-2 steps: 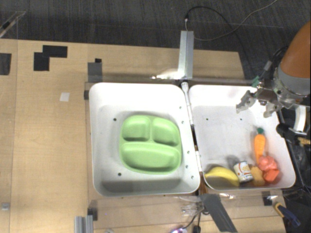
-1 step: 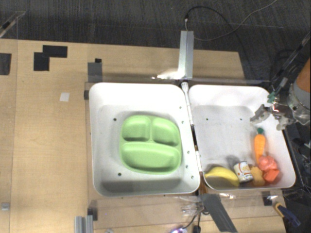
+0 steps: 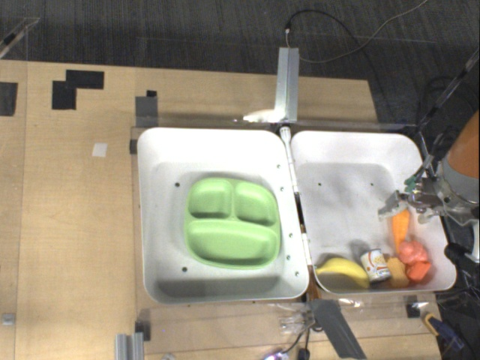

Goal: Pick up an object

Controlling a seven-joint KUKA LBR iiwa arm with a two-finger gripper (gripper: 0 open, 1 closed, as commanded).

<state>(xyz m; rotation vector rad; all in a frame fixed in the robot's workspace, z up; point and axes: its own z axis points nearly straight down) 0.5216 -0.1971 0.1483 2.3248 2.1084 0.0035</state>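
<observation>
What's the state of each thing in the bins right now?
green tray: flat in the left bin, right way up, compartments bare.
carrot: in the right bin, lying lengthwise just below the gripper.
banana: on its side at the near wall.
small can: tipped, between banana and the orange-red fruit.
gripper: low over the right bin's far-right side, above the carrot; grasp can't be judged.

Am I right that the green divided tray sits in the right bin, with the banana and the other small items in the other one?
Not quite. The camera view shows the green divided tray in the left bin; the banana and the other small items lie in the right bin.
</observation>
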